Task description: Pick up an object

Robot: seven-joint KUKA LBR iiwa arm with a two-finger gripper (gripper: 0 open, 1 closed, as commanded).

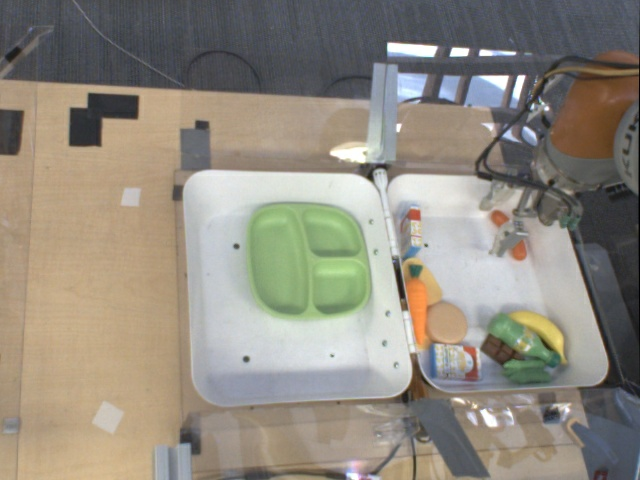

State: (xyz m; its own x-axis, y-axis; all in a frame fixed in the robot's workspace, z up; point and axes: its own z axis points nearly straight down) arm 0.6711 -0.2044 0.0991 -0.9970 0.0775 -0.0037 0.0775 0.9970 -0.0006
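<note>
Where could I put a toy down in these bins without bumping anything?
Bare floor rings the green divided plate in the left bin. In the right bin, the middle is open, between the gripper and the banana. Its near end and left wall are crowded.

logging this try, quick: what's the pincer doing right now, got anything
pincer: low over the far right corner of the right bin, beside a small orange piece; whether it is open, closed or holding anything cannot be told.

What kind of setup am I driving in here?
Probably a robot test bench for pick trials: two white bins side by side on a wooden bench, toy food like a banana in the right bin, a green divided plate in the left.
</note>
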